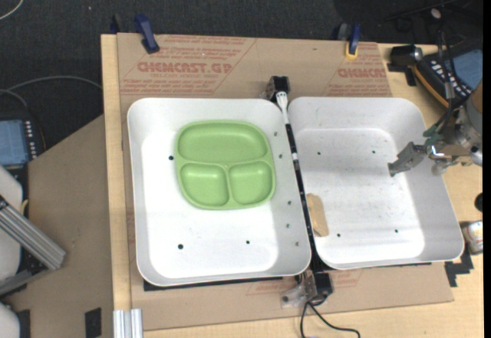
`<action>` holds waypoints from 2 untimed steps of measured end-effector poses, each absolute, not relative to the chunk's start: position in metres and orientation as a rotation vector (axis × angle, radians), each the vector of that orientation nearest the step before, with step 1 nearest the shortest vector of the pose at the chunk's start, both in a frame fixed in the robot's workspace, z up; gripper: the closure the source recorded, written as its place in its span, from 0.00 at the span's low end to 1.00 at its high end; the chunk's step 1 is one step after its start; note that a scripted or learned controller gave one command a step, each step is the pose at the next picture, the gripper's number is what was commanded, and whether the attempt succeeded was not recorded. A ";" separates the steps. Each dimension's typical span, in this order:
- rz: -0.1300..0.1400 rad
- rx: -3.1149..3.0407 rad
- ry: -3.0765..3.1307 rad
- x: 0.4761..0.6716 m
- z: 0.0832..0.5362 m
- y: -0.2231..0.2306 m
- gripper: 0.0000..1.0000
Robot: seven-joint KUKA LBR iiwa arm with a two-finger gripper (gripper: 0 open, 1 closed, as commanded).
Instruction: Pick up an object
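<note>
Dark carpet surrounds a table (pixel 230 60) topped with brown cardboard, on which two white bins sit side by side. The left bin (pixel 153 244) carries a green plate (pixel 225 164) with three compartments, lying flat in the bin's upper half. The right bin (pixel 368 237) is bare except for a small tan scrap (pixel 317 215) lying against its left wall, near the seam between the bins.

The pincer (pixel 405 160) hangs over the right bin's right side, the arm coming in from 3 o'clock. Nothing sits between its fingers (whether they stand apart or closed, I cannot tell from this slant).

From the pincer, the plate lies at 9 o'clock, well apart, across the seam in the other bin. Its long axis runs roughly 9 to 3, wider than it is deep. The scrap lies nearer, at about 8 o'clock, its long axis running 12 to 6. The scrap looks thin and flat, likely hard to grip; the plate's rim seems the better hold.
</note>
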State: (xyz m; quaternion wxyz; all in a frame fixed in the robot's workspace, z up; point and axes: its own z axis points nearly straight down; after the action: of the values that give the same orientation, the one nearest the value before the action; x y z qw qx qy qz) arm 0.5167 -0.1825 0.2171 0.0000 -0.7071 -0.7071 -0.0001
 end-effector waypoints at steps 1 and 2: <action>-0.002 -2.223 -2.225 0.517 0.228 -0.183 1.00; -0.017 -2.232 -2.240 0.547 0.539 -0.160 1.00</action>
State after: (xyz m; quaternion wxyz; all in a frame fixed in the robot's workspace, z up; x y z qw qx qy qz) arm 0.5466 -0.1604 0.5392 -0.0102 -0.7058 -0.7084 -0.0054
